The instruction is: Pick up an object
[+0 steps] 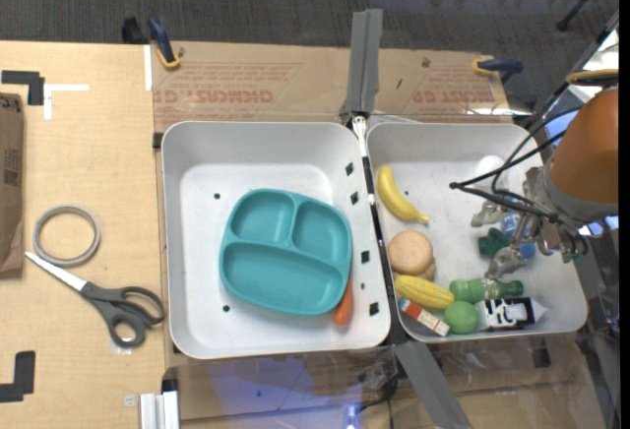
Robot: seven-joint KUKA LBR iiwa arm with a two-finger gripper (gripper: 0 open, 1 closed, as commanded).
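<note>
My gripper [496, 240] is low over the right bin [448, 137], near its right side, under the orange-banded wrist [591, 161]. Its two metal fingers [485, 216] stand apart, so it is open. A small dark green object [491, 243] lies between them; I cannot tell if they touch it. To the left lie a banana [400, 196], a tan round bun [410, 253] and a corn cob [424, 292]. A green bottle [480, 289], a green ball [460, 317], a red and white pack [422, 320] and a black and white item [514, 311] lie along the front.
The left bin [197, 161] holds a teal divided plate [285, 252] with a carrot [343, 305] at its front right edge. A grey divider bar [364, 53] runs behind the bins. Scissors [103, 299] and a tape roll [66, 234] lie on the bench at left.
</note>
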